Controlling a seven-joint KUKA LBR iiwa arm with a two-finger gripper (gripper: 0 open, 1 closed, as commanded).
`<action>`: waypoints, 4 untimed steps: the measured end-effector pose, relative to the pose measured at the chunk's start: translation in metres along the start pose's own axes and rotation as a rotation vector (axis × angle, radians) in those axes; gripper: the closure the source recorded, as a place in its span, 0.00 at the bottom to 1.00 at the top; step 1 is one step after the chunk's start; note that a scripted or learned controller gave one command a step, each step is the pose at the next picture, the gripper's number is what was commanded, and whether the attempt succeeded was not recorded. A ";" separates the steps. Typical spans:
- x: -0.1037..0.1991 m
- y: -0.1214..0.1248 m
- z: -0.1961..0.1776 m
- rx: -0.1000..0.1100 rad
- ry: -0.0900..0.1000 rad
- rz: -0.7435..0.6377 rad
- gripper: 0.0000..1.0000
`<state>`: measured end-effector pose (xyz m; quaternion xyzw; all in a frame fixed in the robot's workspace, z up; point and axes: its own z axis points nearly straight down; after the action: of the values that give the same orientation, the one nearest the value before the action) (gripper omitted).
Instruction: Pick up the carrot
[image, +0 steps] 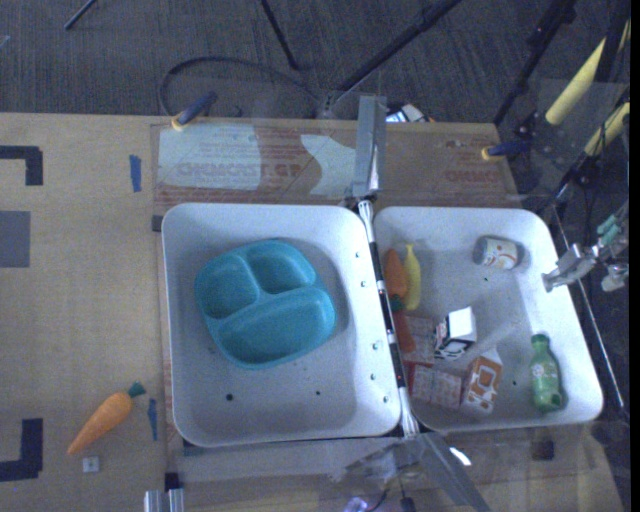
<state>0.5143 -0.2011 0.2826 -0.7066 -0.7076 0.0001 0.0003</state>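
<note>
Fingers (565, 268): pale metal, at the right rim of the right bin (500, 222), above its wall; open or closed cannot be told at this size; nothing visible between them.

Right bin: shallow, white. Contents: small can (498, 252) lying near the back; green bottle (545, 373) lying by the right wall; black-and-white cube (458, 333) near the middle; orange-and-white carton (482, 383) and flat red printed packets (425, 345) toward the front; an orange piece (396, 275) and a yellow piece (411, 277) side by side against the left wall.

Left bin (260, 420): shallow, white, touching the right bin along a shared edge; holds a blue divided plate (265, 300), three compartments, tilted slightly.

Carrot (103, 419): orange with green top, lying on the surface (80, 300) outside both bins, near the front left corner of the left bin, green end pointing up and right.

Surface: tan board with black corner marks, blue tape strips, a grey square at the left edge; clear sheet behind the bins.

Room: dark carpet beyond, black cable, tripod legs, yellow padded bars upper right.
</note>
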 end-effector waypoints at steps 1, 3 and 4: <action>-0.022 0.044 0.014 -0.003 -0.003 -0.021 0.00; -0.015 0.105 0.126 -0.001 -0.001 -0.037 0.00; 0.016 0.153 0.197 0.002 0.002 -0.166 0.00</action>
<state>0.6671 -0.1854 0.0852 -0.6455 -0.7638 0.0001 0.0016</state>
